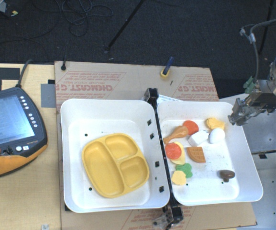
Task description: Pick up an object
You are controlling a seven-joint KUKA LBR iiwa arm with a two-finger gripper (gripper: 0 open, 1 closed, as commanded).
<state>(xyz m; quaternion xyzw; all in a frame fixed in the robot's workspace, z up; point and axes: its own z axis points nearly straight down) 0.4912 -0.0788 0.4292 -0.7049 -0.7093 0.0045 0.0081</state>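
The right white bin (250, 186) holds several toy food pieces. Among them are a red tomato (191, 126), an orange drumstick (176, 134), a white block (198, 138), a white egg (217, 135), a yellow piece (215, 123), a brown wedge (196, 154) and a dark brown mushroom (227, 175). Near the bin's left wall lie a red-orange disc (174, 151), a green piece (185, 169) and a yellow round piece (179, 178). My gripper (237, 116) hangs over the bin's upper right rim, just right of the yellow piece and the egg, and nothing is visibly in it.
The left white bin (75, 114) holds a yellow divided plate (115, 164). A black divider clamp (152, 97) sits between the bins. A teach pendant (11, 128) lies on the bench at far left. A blue-and-yellow clip (166, 70) rests on the cardboard behind the bins.
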